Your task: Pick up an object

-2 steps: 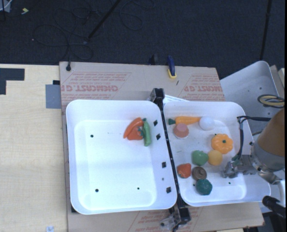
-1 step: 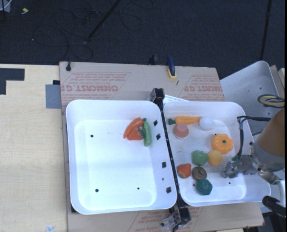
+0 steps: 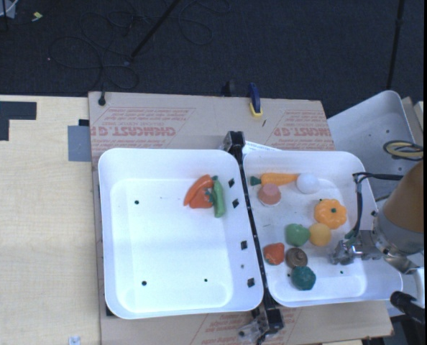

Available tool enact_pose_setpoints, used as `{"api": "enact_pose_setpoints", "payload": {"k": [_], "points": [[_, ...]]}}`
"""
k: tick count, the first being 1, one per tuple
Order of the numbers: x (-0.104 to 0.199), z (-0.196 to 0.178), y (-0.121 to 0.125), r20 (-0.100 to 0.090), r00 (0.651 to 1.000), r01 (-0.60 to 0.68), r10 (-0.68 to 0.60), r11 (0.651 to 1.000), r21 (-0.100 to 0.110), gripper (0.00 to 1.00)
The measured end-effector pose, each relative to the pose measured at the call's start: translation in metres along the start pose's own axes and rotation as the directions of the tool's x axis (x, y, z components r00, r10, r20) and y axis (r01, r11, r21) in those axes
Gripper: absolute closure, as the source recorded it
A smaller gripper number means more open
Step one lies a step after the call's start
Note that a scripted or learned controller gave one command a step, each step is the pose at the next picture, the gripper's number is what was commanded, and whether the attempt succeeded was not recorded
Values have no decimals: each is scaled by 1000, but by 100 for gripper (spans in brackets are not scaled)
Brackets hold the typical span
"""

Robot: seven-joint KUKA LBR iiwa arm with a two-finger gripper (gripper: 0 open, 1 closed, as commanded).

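Crowding was the main risk: the right bin held the toys packed close, so a descent by the gripper, low over that bin's right side, could have nudged neighbours rather than seized one. Nearest to its left sat the yellow ball, touching the orange pumpkin above. Whether its fingers were spread or closed I could not tell.

A dark carpeted floor strewn with black cables is observed beyond the pale wooden tabletop; a cardboard sheet is laid upon it.
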State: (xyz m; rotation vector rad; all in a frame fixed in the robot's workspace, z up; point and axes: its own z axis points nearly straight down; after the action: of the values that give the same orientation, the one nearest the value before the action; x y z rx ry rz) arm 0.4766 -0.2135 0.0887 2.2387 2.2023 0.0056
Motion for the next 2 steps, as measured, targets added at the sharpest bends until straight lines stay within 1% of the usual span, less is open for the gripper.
{"api": "enact_pose_setpoints", "payload": {"k": [2], "points": [[0,0,0,0,1000,-1,1,1000,0,100]]}}
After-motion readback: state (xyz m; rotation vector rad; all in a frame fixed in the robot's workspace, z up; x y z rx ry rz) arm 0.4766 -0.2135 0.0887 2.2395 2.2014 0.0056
